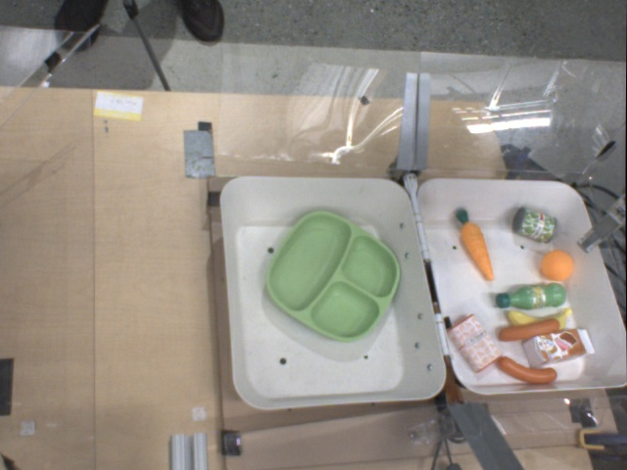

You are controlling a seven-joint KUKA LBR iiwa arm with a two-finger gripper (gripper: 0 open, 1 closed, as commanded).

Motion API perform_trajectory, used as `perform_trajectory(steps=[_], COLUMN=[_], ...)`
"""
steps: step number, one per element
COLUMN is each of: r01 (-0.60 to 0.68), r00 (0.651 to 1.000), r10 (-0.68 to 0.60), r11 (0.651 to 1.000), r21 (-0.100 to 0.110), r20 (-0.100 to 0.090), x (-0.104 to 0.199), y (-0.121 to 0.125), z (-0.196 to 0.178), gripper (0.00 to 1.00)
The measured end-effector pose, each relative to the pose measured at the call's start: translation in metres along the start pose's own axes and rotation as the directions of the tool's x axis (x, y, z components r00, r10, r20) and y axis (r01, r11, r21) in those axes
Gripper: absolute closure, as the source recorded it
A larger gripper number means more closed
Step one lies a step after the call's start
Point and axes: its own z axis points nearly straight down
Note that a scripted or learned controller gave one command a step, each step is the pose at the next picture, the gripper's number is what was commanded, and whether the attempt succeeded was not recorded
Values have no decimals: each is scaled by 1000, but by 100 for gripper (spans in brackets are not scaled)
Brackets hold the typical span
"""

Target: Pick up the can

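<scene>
The can [534, 224] lies on its side near the back of the right bin [441, 262]. It is small, with a green and white label and a dark end. Nothing touches it. An orange ball [556, 265] sits just in front of it and a toy carrot [475, 244] lies to its left.
The left bin [245, 360] holds a green divided plate [334, 275]. In the right bin's front half lie a green bottle [531, 297], a yellow banana [537, 315], two sausages [529, 331], a pink carton [474, 343] and a red-white box [560, 346]. A grey post [412, 130] stands behind the bins.
</scene>
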Motion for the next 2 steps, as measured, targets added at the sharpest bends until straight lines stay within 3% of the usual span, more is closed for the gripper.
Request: perform_trajectory(steps=[1,2], r01=[-19,31], r00=[1000,1000], r10=[19,-31], r11=[1000,1000], r21=[2,-1], r20=[-3,1], x=[-1,-45], y=[3,60], z=[138,113], gripper=[0,0])
